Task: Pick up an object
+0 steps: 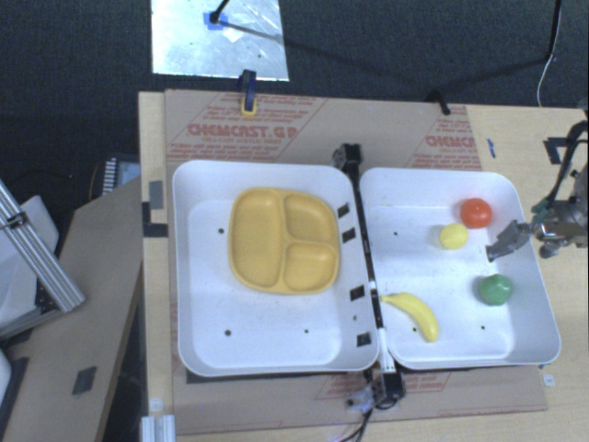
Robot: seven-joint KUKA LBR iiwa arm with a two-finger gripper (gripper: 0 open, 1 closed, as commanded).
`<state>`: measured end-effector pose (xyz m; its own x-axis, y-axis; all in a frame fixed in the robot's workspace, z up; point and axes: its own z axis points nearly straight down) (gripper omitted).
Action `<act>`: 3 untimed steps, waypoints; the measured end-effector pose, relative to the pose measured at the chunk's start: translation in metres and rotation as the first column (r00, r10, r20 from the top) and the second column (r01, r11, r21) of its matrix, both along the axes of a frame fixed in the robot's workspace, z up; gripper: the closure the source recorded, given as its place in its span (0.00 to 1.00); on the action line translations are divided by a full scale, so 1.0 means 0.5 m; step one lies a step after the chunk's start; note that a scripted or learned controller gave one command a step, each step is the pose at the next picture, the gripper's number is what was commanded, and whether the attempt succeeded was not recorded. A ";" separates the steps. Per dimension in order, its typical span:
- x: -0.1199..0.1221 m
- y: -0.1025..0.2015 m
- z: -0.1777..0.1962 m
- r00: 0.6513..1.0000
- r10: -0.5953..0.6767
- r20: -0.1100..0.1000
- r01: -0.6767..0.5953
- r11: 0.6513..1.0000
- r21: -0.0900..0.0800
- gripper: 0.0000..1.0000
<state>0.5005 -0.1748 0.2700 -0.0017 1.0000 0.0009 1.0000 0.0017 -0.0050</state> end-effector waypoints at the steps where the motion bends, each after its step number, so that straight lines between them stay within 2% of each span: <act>1: 0.003 0.000 0.007 1.000 0.002 0.007 -0.002 1.000 -0.002 0.00; 3: -0.002 0.018 -0.239 1.000 -0.001 0.001 0.001 1.000 0.001 0.00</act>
